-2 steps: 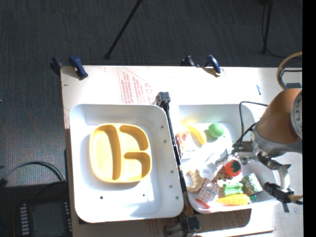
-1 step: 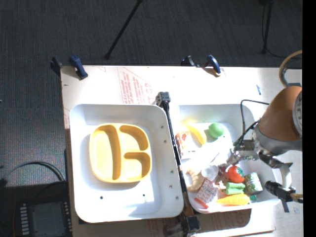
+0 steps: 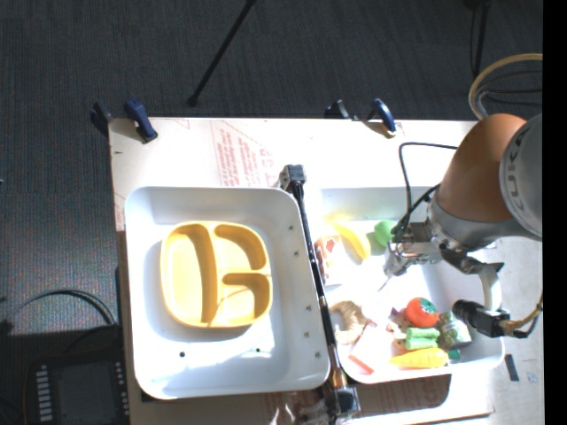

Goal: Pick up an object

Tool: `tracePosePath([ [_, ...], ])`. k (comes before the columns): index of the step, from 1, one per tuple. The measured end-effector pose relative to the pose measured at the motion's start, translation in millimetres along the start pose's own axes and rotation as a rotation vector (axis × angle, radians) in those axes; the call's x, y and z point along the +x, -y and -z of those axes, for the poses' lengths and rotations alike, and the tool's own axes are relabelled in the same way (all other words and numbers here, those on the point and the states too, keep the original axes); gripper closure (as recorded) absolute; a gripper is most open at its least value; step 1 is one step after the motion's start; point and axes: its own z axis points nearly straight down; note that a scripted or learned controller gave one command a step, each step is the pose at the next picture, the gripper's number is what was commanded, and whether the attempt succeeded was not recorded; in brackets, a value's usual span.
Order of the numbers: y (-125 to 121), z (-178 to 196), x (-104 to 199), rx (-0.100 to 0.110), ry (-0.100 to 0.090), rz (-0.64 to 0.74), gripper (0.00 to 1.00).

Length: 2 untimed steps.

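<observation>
The right bin (image 3: 353,204) holds several toy foods: a yellow banana (image 3: 352,240), a green piece (image 3: 382,233), a red tomato (image 3: 422,312), a green bean-like piece (image 3: 423,334), a yellow-orange piece (image 3: 418,359), a beige piece (image 3: 347,316) and a small orange stick (image 3: 360,364). My gripper (image 3: 396,264) hangs over the middle of this bin, just right of the banana and below the green piece. The arm's wrist covers most of it from above.
The left bin (image 3: 221,204) carries a yellow divided plate (image 3: 215,274). A black divider bar (image 3: 308,246) runs between the bins. Blue clamps (image 3: 139,119) sit on the bench's far edge. A cable (image 3: 407,171) loops above the right bin.
</observation>
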Motion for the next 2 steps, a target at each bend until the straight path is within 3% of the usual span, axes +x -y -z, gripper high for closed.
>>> tracePosePath([
  [1, 1, -1, -1, 0.002, 0.000, -0.002, 0.00],
  [2, -66, -81, -12, 0.004, 0.001, 0.000, 0.00],
])
